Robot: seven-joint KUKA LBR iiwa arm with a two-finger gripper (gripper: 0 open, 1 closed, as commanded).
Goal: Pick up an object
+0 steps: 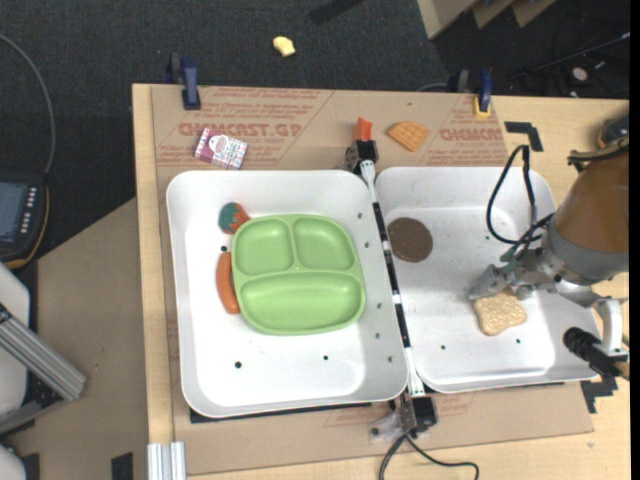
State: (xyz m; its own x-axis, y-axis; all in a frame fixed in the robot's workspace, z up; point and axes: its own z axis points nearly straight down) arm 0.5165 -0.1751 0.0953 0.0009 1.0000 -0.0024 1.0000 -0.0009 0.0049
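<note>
From my overhead feed I see the arm (597, 218) reaching in from the right, its orange band above the wrist over the right bin (450, 363). The gripper (497, 284) is down low in that bin, its tip sitting right at the upper edge of a tan, toast-shaped piece (499, 314) lying on the bin floor toward the lower right; I cannot tell whether the gripper is spread or pressed together, and I cannot see the piece caught in it. A black cable (507, 193) loops up from the wrist over the bin's far side. Near the left wall of the same bin lies a flat brown disc (409, 239), well apart from the gripper. In the left bin (270, 378) a green divided plate (297, 273) with three compartments sits in the middle; an orange carrot-like piece (227, 282) lies just beside its left edge, and a small teal and red object (233, 216) rests at its upper left corner. On the cardboard-covered tabletop (160, 268) beyond the bins I see a pink and white packet (220, 148) at the left and a waffle-patterned tan piece (407, 135) near the middle. A small yellow object (284, 45) lies on the dark floor behind the tabletop.
</note>
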